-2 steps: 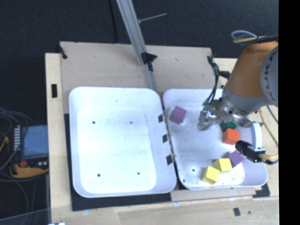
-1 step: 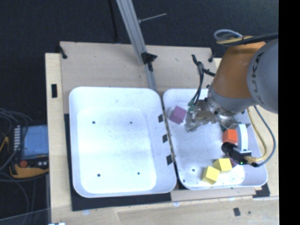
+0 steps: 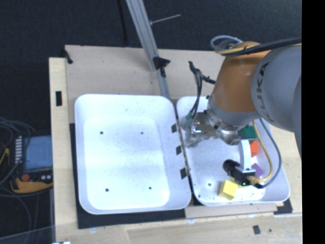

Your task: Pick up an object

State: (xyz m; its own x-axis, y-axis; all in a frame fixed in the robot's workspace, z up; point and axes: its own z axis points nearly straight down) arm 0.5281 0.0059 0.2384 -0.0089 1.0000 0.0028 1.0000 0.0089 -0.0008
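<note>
Gripper (image 3: 195, 131) is hanging over the right bin (image 3: 209, 162), close to its left wall. Whether it is clenched or released cannot be told from this slant. A yellow block (image 3: 228, 188) is lying near the bin's front edge (well apart from the gripper) while a green piece (image 3: 249, 132), an orange piece (image 3: 255, 148) and a purple piece (image 3: 257, 168) are sitting farther right, partly under the arm (image 3: 238, 85).
</note>
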